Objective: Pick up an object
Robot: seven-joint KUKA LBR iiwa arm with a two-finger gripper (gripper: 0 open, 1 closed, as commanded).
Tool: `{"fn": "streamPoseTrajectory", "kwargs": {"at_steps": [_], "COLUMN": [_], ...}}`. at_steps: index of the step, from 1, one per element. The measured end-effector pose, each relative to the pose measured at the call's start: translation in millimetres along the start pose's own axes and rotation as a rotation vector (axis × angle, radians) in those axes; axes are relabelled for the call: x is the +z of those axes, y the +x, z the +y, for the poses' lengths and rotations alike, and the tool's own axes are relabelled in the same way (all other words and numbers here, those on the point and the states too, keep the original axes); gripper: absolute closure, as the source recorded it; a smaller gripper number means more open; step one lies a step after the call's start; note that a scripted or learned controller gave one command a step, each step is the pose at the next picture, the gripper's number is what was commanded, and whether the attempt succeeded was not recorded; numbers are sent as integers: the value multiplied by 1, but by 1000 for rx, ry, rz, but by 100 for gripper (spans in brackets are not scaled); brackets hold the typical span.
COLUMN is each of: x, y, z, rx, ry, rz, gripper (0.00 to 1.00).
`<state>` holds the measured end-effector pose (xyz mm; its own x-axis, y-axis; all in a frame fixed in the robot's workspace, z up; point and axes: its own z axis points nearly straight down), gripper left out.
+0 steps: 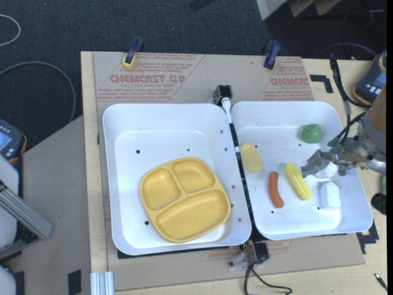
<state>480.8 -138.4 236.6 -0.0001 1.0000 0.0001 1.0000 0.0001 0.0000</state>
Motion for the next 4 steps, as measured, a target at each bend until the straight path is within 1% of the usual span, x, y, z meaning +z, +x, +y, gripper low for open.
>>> {"fn": "streamPoseTrajectory", "kwargs": {"at_steps": [1, 2, 4], "x": [-239, -229, -229], "y": [28, 28, 28], "z": [0, -1, -1], "rx": [-4, -1, -1], "ry": [-22, -1, -1], "rz": [-4, -1, -1], "gripper": [0, 0, 0]}}
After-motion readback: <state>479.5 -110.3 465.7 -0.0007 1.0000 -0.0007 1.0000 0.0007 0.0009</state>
